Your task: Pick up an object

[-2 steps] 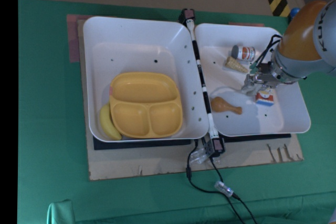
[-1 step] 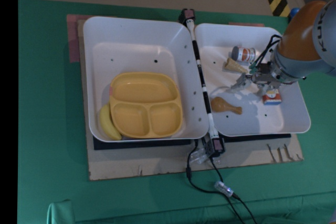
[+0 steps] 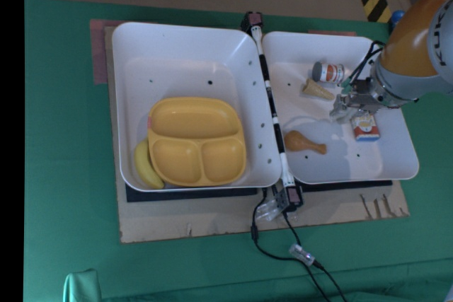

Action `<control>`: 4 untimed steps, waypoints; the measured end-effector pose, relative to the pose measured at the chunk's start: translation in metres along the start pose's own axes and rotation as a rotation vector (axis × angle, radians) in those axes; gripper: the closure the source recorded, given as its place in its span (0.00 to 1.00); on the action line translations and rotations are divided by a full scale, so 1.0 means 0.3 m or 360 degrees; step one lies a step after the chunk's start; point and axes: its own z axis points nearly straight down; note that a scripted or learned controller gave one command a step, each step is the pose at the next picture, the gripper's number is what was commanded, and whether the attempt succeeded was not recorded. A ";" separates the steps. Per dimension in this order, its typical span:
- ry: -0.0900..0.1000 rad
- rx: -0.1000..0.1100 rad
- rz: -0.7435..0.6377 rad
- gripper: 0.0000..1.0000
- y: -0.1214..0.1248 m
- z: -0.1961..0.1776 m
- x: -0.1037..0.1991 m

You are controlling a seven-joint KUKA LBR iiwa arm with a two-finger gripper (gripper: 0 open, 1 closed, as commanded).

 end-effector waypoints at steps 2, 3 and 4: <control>0.0011 0.0035 -0.0013 0.00 0.273 0.065 -0.108; -0.0006 0.0009 -0.0008 1.00 0.286 0.005 -0.119; 0.0020 0.0182 -0.0007 1.00 0.472 0.075 -0.136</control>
